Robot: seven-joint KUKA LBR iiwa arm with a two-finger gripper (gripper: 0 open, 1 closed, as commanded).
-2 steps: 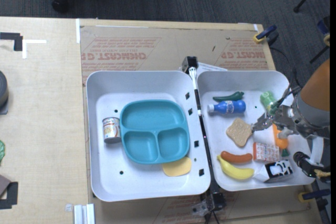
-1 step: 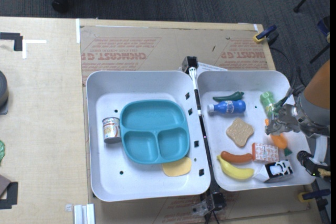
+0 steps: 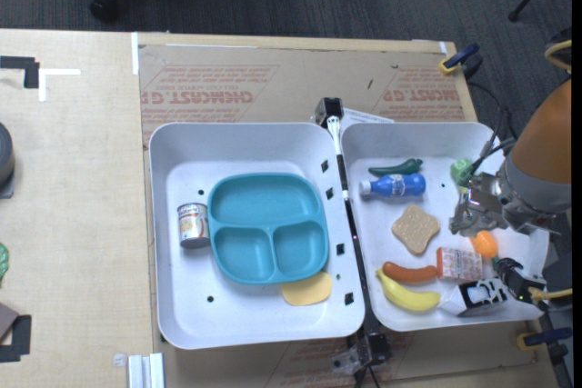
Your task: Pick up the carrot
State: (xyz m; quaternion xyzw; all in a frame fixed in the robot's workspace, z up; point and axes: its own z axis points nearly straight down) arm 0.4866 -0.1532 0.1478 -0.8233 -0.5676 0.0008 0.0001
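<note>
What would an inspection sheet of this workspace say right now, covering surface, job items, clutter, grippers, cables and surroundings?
Surface: left bin and right bin side by side on cardboard.
Job's things: carrot, an orange piece in the right bin beside the gripper.
Clutter: teal tray, can, yellow slice; bottle, bread, sausage, banana.
Grippers: low over the right bin; hold unclear.
Cables: black cables near the wrist.
Surroundings: dark carpet, chair base.

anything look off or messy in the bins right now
Mostly tidy. One oddity: the yellow slice in the left bin lies partly tucked under the rim of the blue tray rather than in a compartment. In the right bin, the food sits loosely scattered, with the orange carrot right beside the pincer.
</note>
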